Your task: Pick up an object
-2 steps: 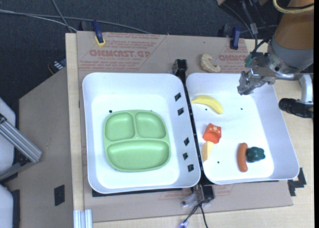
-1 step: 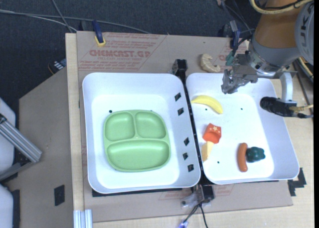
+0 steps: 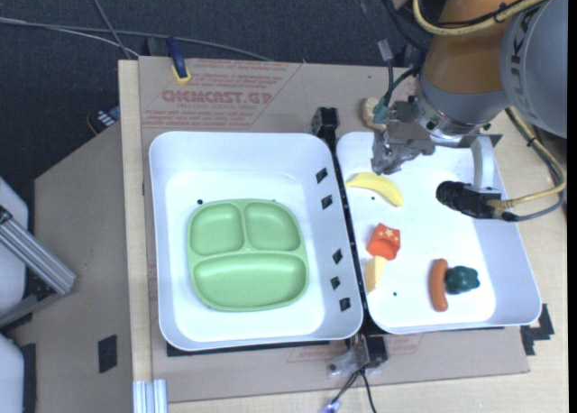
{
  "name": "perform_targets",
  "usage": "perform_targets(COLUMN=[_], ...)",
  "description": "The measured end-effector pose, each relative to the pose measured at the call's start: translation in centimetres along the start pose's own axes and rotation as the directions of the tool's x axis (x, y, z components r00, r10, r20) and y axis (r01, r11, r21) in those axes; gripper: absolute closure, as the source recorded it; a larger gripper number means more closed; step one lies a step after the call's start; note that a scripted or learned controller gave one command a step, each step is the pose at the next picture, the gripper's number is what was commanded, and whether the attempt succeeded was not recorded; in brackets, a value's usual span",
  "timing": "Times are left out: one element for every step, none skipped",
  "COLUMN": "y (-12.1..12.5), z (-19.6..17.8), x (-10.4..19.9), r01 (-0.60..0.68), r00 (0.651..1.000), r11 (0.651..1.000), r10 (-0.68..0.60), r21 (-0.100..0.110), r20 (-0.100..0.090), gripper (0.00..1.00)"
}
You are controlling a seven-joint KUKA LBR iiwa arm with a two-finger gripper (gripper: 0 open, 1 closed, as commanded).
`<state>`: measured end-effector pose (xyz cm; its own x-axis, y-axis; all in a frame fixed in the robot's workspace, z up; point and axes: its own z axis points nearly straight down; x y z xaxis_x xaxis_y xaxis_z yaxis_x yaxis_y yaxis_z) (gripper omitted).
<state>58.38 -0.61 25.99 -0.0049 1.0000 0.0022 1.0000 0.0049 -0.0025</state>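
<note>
While the grey arm reaches in over the right bin (image 3: pixel 505 303), its end effector (image 3: pixel 389 164) hangs just above the far left part of that bin, and whether it is spread or pressed together I cannot tell from up here; the metal at the tip is a dark jumble. Nothing shows pinched in it.

Now the relation that matters: the banana (image 3: pixel 377 188) lies just beside the end effector, on the near side and a touch to its left, almost under the tip. Its long axis runs crosswise, from the divider side out toward the bin's middle, with a slight downward curl at the outer end. That looks to me like the nearest candidate, and a short drop toward the near side would bring the tip onto it. A grip across the narrow width, not along the curve, seems the sensible call.

Farther off on the near side sits the red piece (image 3: pixel 385 240), with a pale orange wedge (image 3: pixel 370 273) just beyond it. Well apart, near and to the end effector's right, lie the orange sausage (image 3: pixel 438 284) and the dark green lump (image 3: pixel 463 279), touching or nearly so.

Count them: one banana, one red piece, one pale wedge, one sausage, one green lump. That makes five loose things in the right bin. Over to the end effector's left, the left bin (image 3: pixel 171 222) carries one green divided plate (image 3: pixel 247 254) with three compartments. One arm, two bins on the bench.
</note>
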Motion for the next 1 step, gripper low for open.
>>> perform_targets(y=[-0.39], z=[-0.09], x=[5.01], r01=[0.000], r00=[1.000], r11=[1.000], r10=[0.000], r21=[0.000], r20=[0.001], gripper=[1.00])
